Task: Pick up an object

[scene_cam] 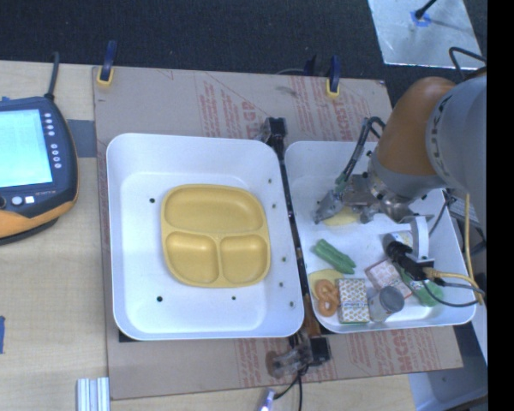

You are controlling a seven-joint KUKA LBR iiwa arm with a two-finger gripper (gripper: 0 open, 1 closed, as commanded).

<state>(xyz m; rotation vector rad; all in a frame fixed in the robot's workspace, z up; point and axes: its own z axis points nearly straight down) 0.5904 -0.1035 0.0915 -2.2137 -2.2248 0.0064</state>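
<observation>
My gripper (pixel 332 210) is low in the upper left part of the right bin (pixel 301 174), hanging from the grey arm with its orange band (pixel 411 127). Right beneath it lies a pale yellow object (pixel 344 220), partly covered by the gripper. Below that a green pod (pixel 334 255) lies in the bin's middle. Along the bin's front edge sit a pretzel (pixel 325 294), a checkered packet (pixel 353 300), a grey round piece (pixel 390 300) and a green item (pixel 428 294).
The left bin (pixel 128 229) holds a yellow divided plate (pixel 214 234). A teach pendant (pixel 21 165) lies on the bench at the far left. Clamps (pixel 106 65) hold the cardboard at the back edge. Cables (pixel 450 276) trail across the right bin's right side.
</observation>
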